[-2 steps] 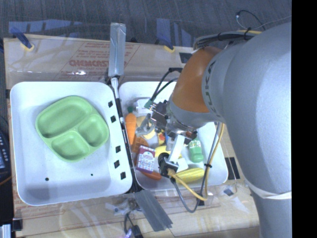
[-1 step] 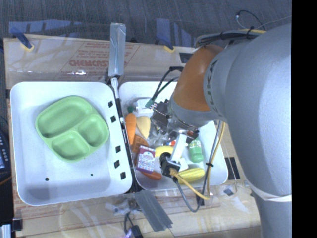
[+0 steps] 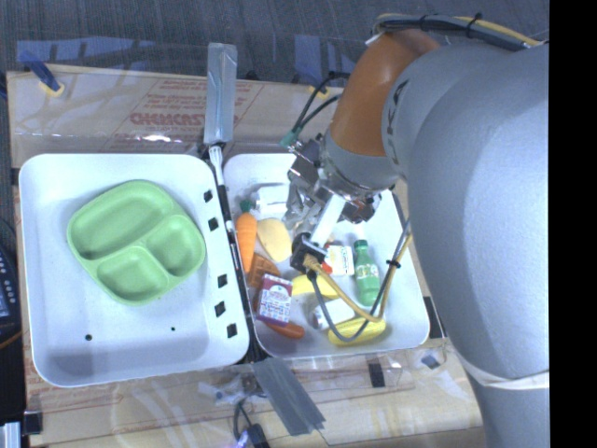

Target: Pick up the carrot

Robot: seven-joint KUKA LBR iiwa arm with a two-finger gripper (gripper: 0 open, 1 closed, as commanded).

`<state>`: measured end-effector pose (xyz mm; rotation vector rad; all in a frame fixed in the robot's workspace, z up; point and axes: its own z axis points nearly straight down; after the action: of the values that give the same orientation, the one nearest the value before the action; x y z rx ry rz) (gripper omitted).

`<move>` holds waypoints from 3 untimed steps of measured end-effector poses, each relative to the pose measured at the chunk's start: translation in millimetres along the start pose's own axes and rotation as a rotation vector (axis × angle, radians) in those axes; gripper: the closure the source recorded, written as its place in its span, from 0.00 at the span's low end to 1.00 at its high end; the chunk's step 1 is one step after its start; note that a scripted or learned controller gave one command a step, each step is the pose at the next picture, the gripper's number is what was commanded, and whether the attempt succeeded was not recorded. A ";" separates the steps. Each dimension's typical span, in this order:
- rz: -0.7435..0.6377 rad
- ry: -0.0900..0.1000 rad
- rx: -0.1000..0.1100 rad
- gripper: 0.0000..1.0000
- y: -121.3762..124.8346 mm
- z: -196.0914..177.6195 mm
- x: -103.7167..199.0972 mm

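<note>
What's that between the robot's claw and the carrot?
In the camera view, a pale yellow rounded thing lies between the gripper and the carrot, close beside the carrot.

Floor (image 3: 140,7): dark grey carpet with fine ribbed lines, across the top of the view, beyond the desk.
Desk (image 3: 121,110): pale tan board with faint red printed lettering.
Plastic sheet (image 3: 168,404): clear and creased, lying over the desk.
Blue tape (image 3: 42,75): a strip at the desk's far left corner.
Light: even and soft, with faint glare on the plastic.
</note>
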<state>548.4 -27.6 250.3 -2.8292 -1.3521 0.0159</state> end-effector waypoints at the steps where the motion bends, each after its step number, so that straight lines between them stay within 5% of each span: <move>1: 0.112 -0.002 0.004 1.00 26.7 62.6 13.7; 2: 0.111 0.001 0.001 1.00 45.1 157.5 -56.2; 3: 0.360 0.003 0.000 1.00 43.1 161.0 -62.3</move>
<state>540.9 -103.0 89.3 -3.0265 -0.8246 0.0135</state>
